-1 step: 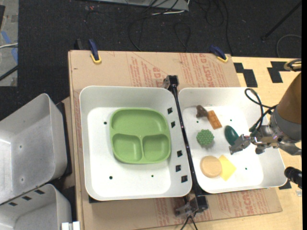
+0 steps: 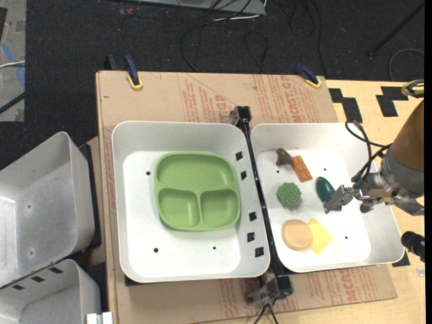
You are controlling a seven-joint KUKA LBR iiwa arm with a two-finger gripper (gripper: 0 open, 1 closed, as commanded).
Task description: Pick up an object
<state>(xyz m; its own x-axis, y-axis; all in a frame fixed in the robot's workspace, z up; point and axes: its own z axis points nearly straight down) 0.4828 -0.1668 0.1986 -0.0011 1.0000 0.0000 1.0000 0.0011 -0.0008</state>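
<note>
The teal object (image 2: pixel 325 188) lies near the right bin's (image 2: pixel 378 252) right edge, touching the gripper (image 2: pixel 344 200); its grip cannot be told.

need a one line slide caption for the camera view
KUKA arm's pincer beside a teal object in the right bin; green divided plate in the left bin.
</note>
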